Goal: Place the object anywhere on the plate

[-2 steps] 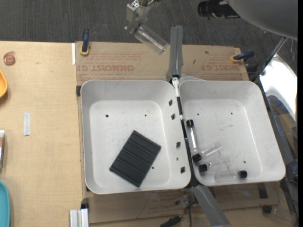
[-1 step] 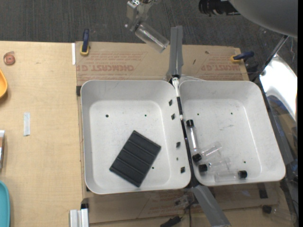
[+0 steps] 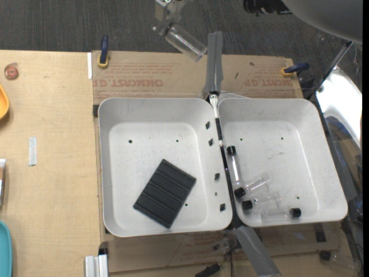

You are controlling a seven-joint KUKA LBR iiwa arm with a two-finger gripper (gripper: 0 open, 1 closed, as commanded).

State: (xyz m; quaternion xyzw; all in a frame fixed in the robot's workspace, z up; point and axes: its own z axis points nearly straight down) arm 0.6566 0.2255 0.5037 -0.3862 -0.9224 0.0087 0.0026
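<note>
Your claw [image 3: 173,2] holds a clear tube [image 3: 184,41] above the left bin [image 3: 109,154], beyond its dark ribbed plate [image 3: 165,193].

My gripper [image 3: 173,2] hangs at the top of the view, above the far edge of the bench, with a clear tube [image 3: 185,41] slanting just below it. In the left bin [image 3: 115,117] lies a dark ribbed plate [image 3: 165,193], tilted. The right bin [image 3: 311,126] holds several clear, black-capped tubes [image 3: 253,192] near its front left corner.
</note>
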